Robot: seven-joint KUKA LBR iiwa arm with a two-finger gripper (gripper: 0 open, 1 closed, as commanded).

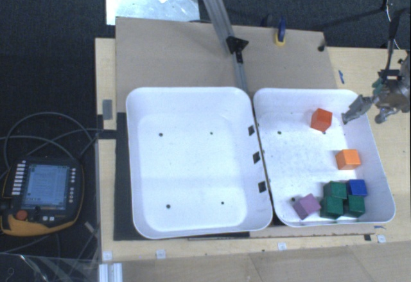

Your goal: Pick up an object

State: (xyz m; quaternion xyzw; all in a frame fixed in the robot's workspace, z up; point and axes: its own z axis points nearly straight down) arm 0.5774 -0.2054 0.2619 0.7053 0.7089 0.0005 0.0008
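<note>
- Two shallow white bins sit side by side on the bench; the left bin [192,158] has only small dark dots on its floor, and the right bin [302,152] carries all the blocks.
- The gripper [367,110] hangs at the right bin's upper right rim, reaching in from the right – its two fingers stand apart, one [354,110] slanting down-left over the rim, the other [381,115] further right.
- Nothing lies between the fingers.
- The red-orange block [321,119] is the nearest thing: it rests on the bin floor just to the left of the left fingertip, close beside it but apart.
- The orange block [348,158] lies lower, near the right wall, well below the gripper.
- In the lower right corner a cluster sits packed together – green blocks [334,200] with a blue block [357,187] on their upper right (how many green ones is hard to tell).
- The purple block [307,205] lies tilted, just left of the green ones.
</note>
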